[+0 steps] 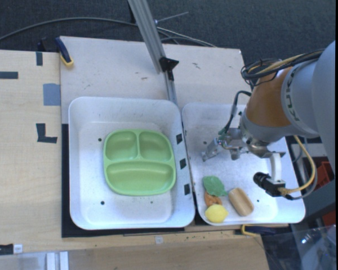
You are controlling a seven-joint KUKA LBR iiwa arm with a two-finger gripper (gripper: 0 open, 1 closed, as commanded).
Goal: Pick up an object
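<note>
Seen from above at a slant, two shallow white bins sit side by side on a bench. The left bin (81,151) holds a green divided plate (139,162) at its centre. The right bin (194,122) holds a small cluster at its 6 o'clock edge: a green leaf-shaped piece (214,184), an orange piece (212,199) just beneath it, a yellow lemon-like piece (216,213) and a tan bread-roll shape (240,201) beside them. The grey arm with its orange band (267,103) reaches in from 3 o'clock, and its gripper (209,152) hangs over the bare middle of the right bin, near the cluster's 12 o'clock; whether it is spread or closed cannot be told, and nothing shows in it. This looks like the approach stage: the next move likely calls for shifting toward 6 o'clock, over one piece, then descending.
</note>
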